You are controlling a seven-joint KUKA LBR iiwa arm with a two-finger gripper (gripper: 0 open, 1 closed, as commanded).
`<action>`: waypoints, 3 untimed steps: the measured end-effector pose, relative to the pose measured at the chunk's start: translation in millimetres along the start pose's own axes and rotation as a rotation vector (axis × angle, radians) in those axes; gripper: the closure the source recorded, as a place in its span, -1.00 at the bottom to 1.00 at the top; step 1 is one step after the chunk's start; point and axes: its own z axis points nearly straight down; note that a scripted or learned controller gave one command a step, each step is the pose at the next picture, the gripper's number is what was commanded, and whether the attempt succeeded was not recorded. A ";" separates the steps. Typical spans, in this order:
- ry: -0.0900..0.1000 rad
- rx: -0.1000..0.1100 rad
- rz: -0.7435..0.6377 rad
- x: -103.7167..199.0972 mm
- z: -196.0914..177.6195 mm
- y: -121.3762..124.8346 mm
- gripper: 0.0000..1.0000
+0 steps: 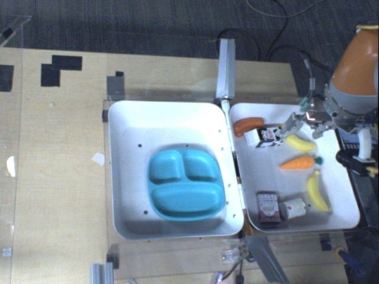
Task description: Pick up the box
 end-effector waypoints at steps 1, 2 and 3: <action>-0.002 -0.008 -0.038 -7.6 121.6 -56.0 -1.00; -0.001 -0.001 0.057 -20.0 83.7 -45.0 -1.00; -0.001 -0.009 0.145 18.5 120.9 -91.5 -1.00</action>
